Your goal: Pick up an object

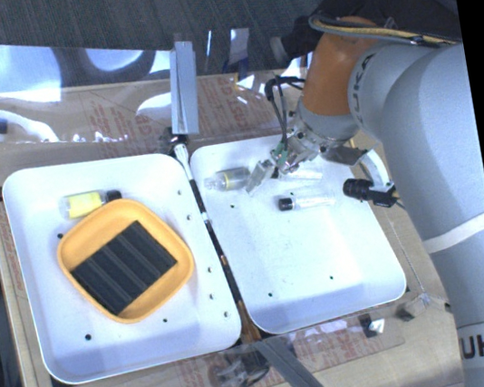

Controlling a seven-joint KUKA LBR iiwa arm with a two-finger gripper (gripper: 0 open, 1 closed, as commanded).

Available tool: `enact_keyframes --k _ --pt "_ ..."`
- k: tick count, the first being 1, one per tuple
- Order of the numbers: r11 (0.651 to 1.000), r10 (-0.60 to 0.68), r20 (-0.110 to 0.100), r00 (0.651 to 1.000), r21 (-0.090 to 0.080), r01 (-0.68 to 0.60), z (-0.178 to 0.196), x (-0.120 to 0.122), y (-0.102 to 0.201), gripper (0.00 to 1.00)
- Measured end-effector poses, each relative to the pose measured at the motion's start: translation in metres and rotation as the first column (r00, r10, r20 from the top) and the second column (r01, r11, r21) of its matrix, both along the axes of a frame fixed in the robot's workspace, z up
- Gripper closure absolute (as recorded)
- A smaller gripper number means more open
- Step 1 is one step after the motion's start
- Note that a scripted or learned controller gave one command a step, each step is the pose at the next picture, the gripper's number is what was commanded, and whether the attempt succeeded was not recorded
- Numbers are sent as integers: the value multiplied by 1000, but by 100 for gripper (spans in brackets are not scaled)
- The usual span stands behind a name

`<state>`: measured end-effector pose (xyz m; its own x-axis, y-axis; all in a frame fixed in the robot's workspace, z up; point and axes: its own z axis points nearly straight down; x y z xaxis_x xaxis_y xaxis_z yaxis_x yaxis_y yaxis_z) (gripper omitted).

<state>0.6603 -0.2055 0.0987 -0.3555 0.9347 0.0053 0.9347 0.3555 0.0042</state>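
Smooth grey arm casing [441, 173] looms beside the shallow white plastic right bin [369, 291], where the metal gripper [266, 171], grip unreadable, nearly touches a small clear cylindrical bottle [229, 179] at the bin's far edge.

Two smooth white plastic bins, the left bin [43, 267] and the right bin [328, 265], look slightly glossy. At nine o'clock, a matt orange plastic dish [164, 247] holds a ridged black insert [124, 267]. At one o'clock, the arm [423, 121] shows smooth grey casing with a satin sheen
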Motion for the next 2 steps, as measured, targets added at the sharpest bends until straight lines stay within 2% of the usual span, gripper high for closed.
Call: enact_keyframes --k 1,2 --pt "998 55 -5 998 -6 -55 18 -3 59 0" --pt "996 91 21 996 -22 -91 8 3 94 0"
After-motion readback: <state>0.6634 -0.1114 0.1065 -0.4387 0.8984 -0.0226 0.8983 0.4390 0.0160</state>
